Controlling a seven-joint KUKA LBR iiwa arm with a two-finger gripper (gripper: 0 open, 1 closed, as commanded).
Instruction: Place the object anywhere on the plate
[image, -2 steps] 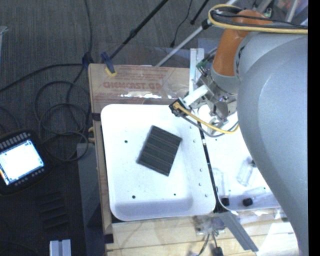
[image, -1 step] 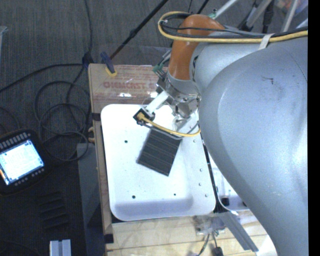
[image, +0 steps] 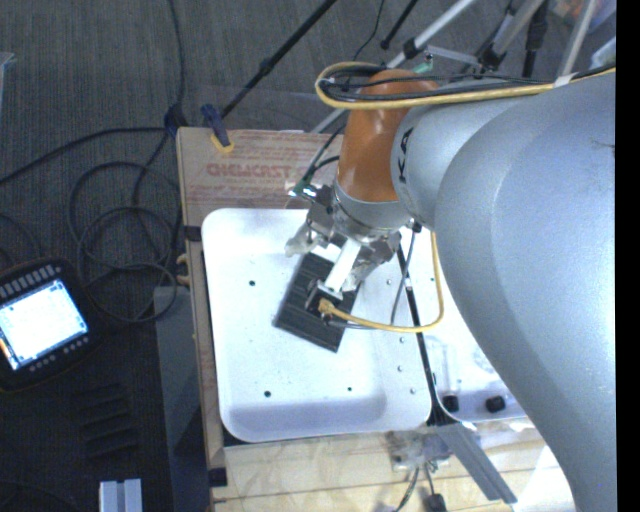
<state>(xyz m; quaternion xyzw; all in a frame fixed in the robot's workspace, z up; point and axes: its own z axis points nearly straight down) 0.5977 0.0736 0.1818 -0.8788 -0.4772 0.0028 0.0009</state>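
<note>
Arm (image: 520, 200): grey, orange band (image: 372, 150) above wrist, comes in from right, covers most of right bin.
End effector (image: 335, 290): low over left bin, pointing down-left at the dark object; open or closed, can't tell from this angle.
Object (image: 305, 310): flat black rectangular thing, lies tilted in middle of left bin (image: 300, 400), right under end effector tip.
Cable (image: 400, 325): yellow, loops from wrist across bin edge.
Bench (image: 250, 165): wooden board behind bins, blue clamp (image: 215, 128) at back-left corner.
Floor: tablet w/ lit screen (image: 38, 320) far left.

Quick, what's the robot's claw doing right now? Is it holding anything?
Gripper: down in the left bin, over something dark and flat. Whether it is open, shut or holding that cannot be told.
</note>
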